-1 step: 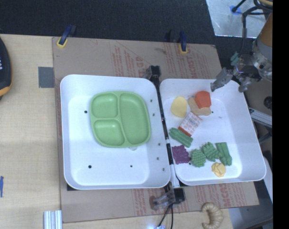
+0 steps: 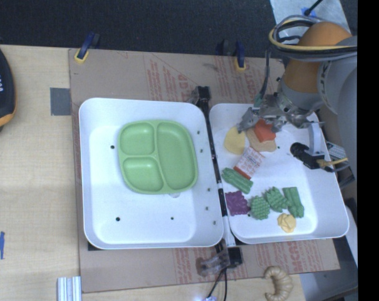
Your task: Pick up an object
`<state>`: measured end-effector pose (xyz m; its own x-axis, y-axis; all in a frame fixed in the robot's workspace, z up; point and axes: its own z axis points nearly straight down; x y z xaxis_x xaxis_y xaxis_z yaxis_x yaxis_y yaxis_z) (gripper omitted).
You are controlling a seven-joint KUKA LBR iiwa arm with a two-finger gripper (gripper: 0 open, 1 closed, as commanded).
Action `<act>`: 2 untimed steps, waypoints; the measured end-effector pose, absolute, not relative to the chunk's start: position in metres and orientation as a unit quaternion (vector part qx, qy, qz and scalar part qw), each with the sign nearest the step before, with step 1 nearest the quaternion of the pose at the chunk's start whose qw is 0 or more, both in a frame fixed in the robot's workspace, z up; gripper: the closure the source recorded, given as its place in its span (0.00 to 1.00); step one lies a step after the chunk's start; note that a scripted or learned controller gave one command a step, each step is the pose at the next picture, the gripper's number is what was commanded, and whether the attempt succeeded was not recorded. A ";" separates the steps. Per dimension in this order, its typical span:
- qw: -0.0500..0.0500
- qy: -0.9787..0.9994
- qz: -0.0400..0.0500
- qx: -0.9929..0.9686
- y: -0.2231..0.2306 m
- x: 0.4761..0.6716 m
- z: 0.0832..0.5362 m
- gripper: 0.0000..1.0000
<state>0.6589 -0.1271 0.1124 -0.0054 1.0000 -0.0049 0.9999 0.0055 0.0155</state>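
Grey arm (image 2: 314, 61) reaches in from the right, hand (image 2: 262, 121) low in the right bin (image 2: 327, 196). Can't tell whether it is clenched or released. Red-and-tan toy (image 2: 263, 135) sits right under the fingertips, touching or nearly so; grasp not confirmable. Yellow piece (image 2: 235, 141) just left of hand. White-and-red packet (image 2: 249, 163) just below. Green toy vegetables (image 2: 274, 199) and purple piece (image 2: 235, 202) further below, near the bin's front. Green divided plate (image 2: 156, 157) in the left bin (image 2: 101, 224), well left of hand.
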 end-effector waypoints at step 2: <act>0.012 0.710 0.003 0.704 -0.163 0.664 0.118 1.00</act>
<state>0.6642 -0.1631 0.1181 -0.0074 0.9999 -0.0126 0.9998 0.0076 0.0200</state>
